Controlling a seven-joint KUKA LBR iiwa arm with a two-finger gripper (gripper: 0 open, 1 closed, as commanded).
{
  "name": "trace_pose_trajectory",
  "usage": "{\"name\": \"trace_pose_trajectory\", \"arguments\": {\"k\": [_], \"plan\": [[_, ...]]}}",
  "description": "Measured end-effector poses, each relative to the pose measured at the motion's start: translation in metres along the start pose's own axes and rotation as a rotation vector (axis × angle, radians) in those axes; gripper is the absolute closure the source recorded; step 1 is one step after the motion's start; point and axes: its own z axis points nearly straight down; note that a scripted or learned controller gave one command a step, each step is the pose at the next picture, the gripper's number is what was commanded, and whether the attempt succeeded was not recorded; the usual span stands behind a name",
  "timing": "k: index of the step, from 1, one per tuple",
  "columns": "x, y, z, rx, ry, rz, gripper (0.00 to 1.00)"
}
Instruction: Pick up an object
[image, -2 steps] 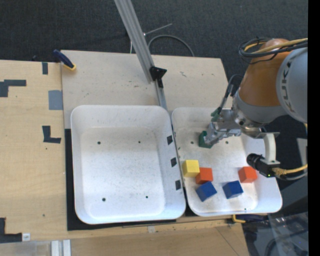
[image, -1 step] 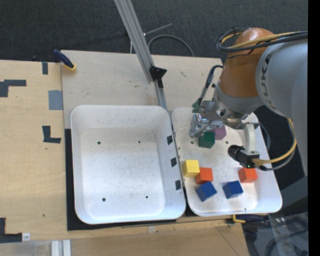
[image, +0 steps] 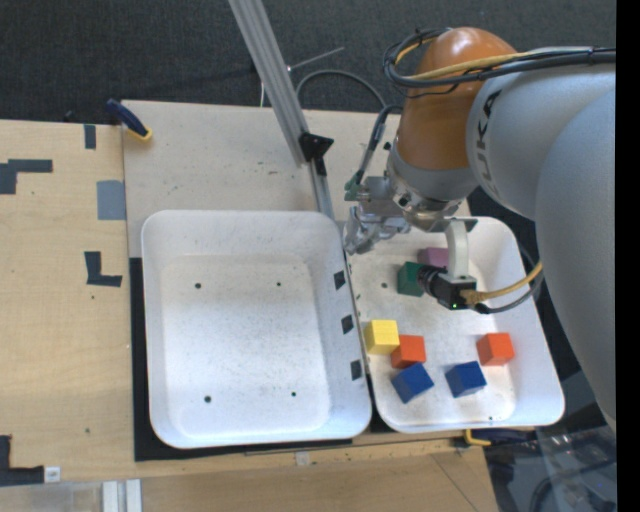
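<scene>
The gripper (image: 368, 232) hangs over the upper-left corner of the right bin (image: 530, 400), close to the wall it shares with the left bin (image: 160, 240); whether it is spread or pressed together I cannot tell, as the wrist hides the tips. Nothing is seen held. The nearest candidates lie toward the lower right of it: a green block (image: 408, 278) just beside a pink block (image: 433, 257), both partly under the wrist hardware. Farther down the frame sit a yellow block (image: 381, 334) touching an orange block (image: 408, 350), two blue blocks (image: 412, 381) and a second orange block (image: 495, 347). A pick likely calls for a short shift down-right to the green block.
</scene>
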Motion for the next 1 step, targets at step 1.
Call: {"name": "trace_pose_trajectory", "arguments": {"k": [1], "plan": [[0.0471, 0.0252, 0.0192, 0.001, -0.002, 0.0, 1.0]]}}
